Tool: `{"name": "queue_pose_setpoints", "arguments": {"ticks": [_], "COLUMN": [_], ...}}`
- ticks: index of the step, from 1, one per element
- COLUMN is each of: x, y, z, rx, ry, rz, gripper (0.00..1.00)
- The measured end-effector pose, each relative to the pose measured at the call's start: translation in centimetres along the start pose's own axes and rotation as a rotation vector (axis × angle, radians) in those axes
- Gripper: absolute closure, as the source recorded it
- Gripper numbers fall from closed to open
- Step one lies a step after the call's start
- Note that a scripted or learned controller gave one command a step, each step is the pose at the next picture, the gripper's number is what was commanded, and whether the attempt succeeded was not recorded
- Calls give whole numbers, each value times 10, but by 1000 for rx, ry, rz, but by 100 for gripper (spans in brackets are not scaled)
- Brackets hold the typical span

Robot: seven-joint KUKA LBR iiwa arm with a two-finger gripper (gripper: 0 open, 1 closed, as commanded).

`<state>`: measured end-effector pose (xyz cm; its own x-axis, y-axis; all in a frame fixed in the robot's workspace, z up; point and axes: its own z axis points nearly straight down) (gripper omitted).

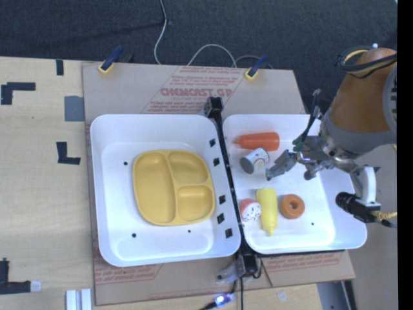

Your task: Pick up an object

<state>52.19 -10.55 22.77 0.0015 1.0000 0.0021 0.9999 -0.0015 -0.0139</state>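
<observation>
The right bin (pixel 335 237) holds an orange carrot (pixel 256 139), a small grey and white can (pixel 254 161) on its side, a yellow bottle (pixel 266 210), an orange ring (pixel 293 206) and a small red and white piece (pixel 248 210). My gripper (pixel 297 167) hangs over the middle of this bin, right of the can and above the ring. Its fingers (pixel 280 165) are spread open and nothing sits between them. The grey arm with its orange band (pixel 361 95) comes in from the right.
A yellow divided plate (pixel 173 186) lies in the left bin (pixel 106 173). A black divider (pixel 222 173) runs between the bins. Both bins rest on cardboard (pixel 193 89), with clamps and a white cable at its far edge.
</observation>
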Motion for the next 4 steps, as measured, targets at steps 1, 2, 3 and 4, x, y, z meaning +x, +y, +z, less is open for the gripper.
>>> {"name": "queue_pose_setpoints", "arguments": {"ticks": [1, 2, 3, 4], "x": [0, 7, 2, 3], "y": [2, 11, 17, 17], "z": [-6, 50, 98, 145], "rx": [-12, -7, -7, -13], "ry": [-2, -1, -2, -3], "rz": [-3, -3, -2, -3], "gripper": [0, 0, 0, 0]}}
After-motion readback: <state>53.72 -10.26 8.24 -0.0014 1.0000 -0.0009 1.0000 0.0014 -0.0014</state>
